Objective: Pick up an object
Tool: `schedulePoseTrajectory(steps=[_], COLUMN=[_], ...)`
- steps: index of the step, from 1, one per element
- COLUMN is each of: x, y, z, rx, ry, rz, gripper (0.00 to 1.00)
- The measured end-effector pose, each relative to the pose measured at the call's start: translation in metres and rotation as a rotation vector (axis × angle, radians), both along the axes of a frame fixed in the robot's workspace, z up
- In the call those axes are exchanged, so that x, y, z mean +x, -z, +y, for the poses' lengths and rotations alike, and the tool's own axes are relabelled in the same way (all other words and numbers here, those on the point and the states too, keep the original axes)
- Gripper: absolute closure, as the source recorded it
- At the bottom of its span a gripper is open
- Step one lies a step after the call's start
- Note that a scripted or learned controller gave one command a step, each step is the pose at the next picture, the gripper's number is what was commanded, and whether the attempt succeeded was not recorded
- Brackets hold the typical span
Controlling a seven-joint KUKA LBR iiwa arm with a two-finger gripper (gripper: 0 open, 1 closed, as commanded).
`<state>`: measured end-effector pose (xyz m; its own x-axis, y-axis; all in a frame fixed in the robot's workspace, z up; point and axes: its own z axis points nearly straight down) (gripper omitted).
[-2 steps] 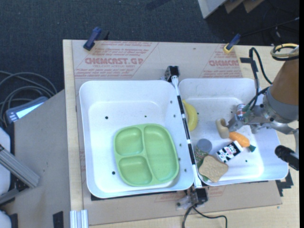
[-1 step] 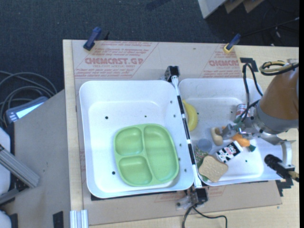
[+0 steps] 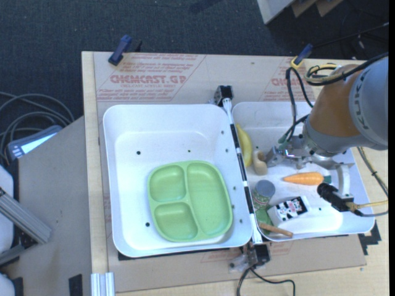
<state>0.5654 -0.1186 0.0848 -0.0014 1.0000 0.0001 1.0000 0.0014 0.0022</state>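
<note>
While I read the single overhead view, I log the following.

Arm: grey body with orange band (image 3: pixel 330 110), reaching in from the right of the frame over the right bin (image 3: pixel 265 113).

Gripper (image 3: pixel 285 154): low over the middle of the right bin; whether it grips anything I cannot tell, since the wrist housing covers that part.

Candidate object: carrot (image 3: pixel 303 179), lying in the right bin, centre right of the frame.

Key relation: carrot sits just below and slightly right of the gripper in the frame, near but apart from it as far as I can judge.

Carrot axis: long axis runs close to left-right across the frame; narrow tip points left, thicker end lies right, beside a black connector (image 3: pixel 329 193) on the arm's cabling.

Other right-bin contents: banana (image 3: pixel 245 145) along the left wall, small wooden piece (image 3: pixel 261 163), grey round lid (image 3: pixel 265 189), black-and-white card (image 3: pixel 289 209), thin stick (image 3: pixel 276 230) at the lower edge.

Left bin (image 3: pixel 123 128): holds a green divided plate (image 3: pixel 188 200).

Judgement: I expect a short move down-frame, with the closing direction set across the carrot's width.

Risk: the cable may foul the carrot's thick end.
</note>
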Motion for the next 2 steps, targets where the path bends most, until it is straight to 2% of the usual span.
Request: schedulePoseTrajectory(steps=[1, 2], x=[-0.022, 0.004], y=[0.0, -0.01], z=[-0.028, -0.078], rx=[0.0, -0.002], ry=[0.002, 0.002], rz=[0.003, 0.001], gripper=[0.0, 0.0])
